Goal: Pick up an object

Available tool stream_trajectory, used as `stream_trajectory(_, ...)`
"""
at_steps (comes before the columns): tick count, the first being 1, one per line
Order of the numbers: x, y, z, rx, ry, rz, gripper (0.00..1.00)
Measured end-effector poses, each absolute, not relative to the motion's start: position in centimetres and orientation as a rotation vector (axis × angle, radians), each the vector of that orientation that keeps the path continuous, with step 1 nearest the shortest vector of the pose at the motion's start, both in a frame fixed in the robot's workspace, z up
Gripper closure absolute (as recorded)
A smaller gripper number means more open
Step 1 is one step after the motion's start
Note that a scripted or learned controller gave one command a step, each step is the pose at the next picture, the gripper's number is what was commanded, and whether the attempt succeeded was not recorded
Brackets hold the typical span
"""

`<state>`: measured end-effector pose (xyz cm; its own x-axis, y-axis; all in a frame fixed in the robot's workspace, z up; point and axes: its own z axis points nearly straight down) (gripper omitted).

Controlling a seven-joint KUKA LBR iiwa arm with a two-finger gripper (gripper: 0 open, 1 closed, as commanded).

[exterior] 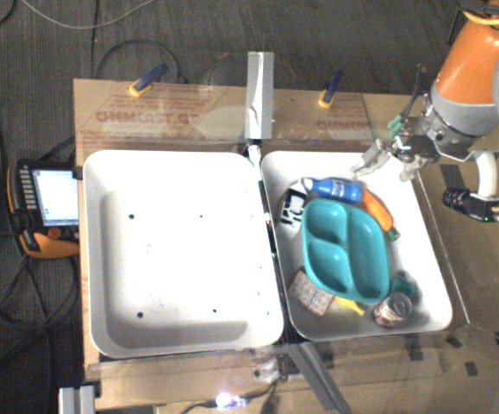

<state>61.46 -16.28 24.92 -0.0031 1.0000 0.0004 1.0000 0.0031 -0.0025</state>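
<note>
Gripper (390,159) at about two o'clock in the camera view, hanging over the top rim of the right bin (430,231), fingers spread apart with nothing between them. Behind it, toward the upper right corner, grey wrist and orange band of the arm (471,67).

Inside the right bin, a cluster of objects, none touched by the gripper. Nearest, at seven o'clock from the gripper: a blue bottle (333,189) lying on its side, white cap toward nine o'clock. Just beside it at three o'clock, an orange carrot-shaped piece (380,210), slanting down toward five o'clock. At the bin's centre, a teal divided tray (346,249), tilted, resting over other items. At the tray's ten o'clock, a black-and-white item (293,206) against the bin's left wall. At the tray's seven o'clock, a small printed packet (310,293). At its five o'clock, a metal can (390,309) on its side, with a yellow piece (350,304) peeking from under the tray's lower edge.

At nine o'clock from all this, the left bin (180,248), touching the right bin along the middle.
</note>
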Motion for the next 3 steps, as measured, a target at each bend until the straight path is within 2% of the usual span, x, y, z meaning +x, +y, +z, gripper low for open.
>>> stream_trajectory(1, 61.5, -16.2, 25.8, -2.213, -2.225, 0.003, 1.00)
stream_trajectory(2, 61.5, -16.2, 25.8, -2.213, -2.225, 0.004, 0.00)
stream_trajectory(3, 61.9, -19.0, 23.0, -2.277, -2.161, 0.002, 0.00)
